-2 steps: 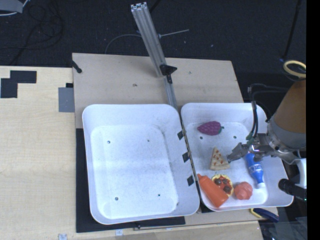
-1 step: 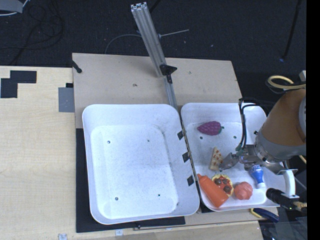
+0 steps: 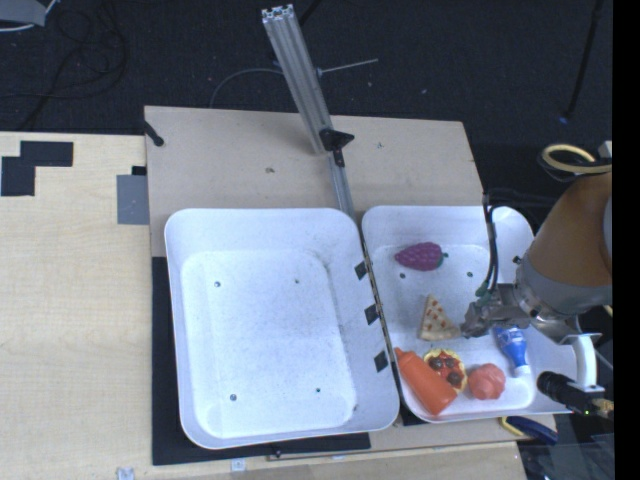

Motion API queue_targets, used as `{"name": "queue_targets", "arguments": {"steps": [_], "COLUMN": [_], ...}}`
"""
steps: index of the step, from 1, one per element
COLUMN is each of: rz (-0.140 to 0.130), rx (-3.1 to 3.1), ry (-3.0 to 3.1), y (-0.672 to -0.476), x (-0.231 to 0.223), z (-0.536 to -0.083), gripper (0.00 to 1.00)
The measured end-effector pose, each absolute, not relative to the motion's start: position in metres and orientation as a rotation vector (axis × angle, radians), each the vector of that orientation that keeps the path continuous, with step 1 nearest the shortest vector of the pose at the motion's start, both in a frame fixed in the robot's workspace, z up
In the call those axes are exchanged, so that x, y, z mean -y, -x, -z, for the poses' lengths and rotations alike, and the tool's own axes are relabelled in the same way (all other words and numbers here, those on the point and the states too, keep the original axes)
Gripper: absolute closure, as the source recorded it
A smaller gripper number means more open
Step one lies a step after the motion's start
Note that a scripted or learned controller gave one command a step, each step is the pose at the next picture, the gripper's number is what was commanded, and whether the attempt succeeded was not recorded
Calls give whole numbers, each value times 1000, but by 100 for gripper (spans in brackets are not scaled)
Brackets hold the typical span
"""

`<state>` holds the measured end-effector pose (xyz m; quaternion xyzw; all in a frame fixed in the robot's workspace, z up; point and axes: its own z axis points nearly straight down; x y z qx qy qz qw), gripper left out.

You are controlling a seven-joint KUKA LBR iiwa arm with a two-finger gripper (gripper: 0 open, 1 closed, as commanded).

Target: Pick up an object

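In the right bin you see, nearest, the orange carrot and red ball; further back the gripper hangs beside the pizza slice, closure indeterminate; purple fruit farthest

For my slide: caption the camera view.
Gripper low in the right bin beside a pizza slice, near purple grapes and an orange carrot.

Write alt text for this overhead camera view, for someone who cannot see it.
A grey and orange robot arm reaches from the right into the right-hand white bin, its gripper low beside a pizza slice toy. That bin also holds a purple fruit, a carrot, a blue tube and a red ball. The left bin sits alongside.
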<state>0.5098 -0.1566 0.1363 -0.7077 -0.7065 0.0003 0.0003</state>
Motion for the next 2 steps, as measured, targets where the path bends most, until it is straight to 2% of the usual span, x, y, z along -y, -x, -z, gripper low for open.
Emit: {"name": "queue_targets", "arguments": {"steps": [1, 2], "rz": [4, 1], "rx": [2225, 2222], "ry": [2223, 2222], "y": [-511, -511], "x": [147, 147], "z": [-191, -205], "gripper": [100, 100]}}
